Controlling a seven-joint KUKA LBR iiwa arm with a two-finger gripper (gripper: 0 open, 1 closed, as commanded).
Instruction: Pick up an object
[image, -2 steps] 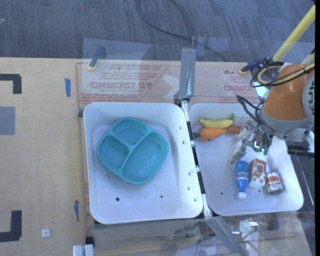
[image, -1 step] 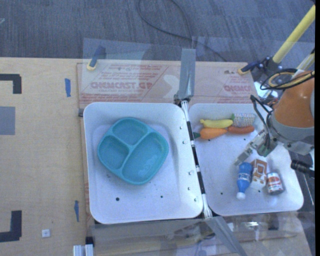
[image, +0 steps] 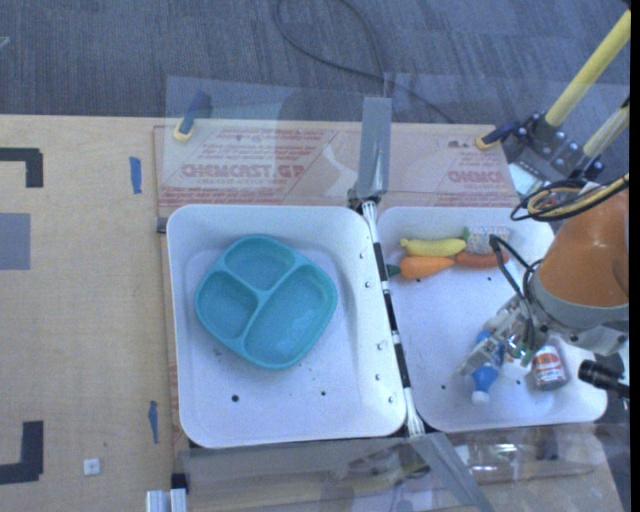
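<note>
In the right bin (image: 450, 405), my gripper (image: 505, 340) hangs low over the lower right part, under the grey wrist with its orange band. Directly beneath and to its left lies a small white tube with a blue cap (image: 484, 377), partly hidden by the gripper. I cannot tell whether the tube is touched or held. A small jar with a red label (image: 548, 369) stands just right of the gripper. Along the bin's far edge lie a yellow toy banana (image: 433, 246), an orange carrot (image: 425, 267) and a thin orange-red piece (image: 478, 259).
The left bin (image: 200, 410) holds a teal three-part plate (image: 266, 300). A raised divider (image: 385, 310) runs between the two bins. Black cables (image: 515, 265) loop above the gripper, and a yellow-handled fixture (image: 560, 120) stands at the back right.
</note>
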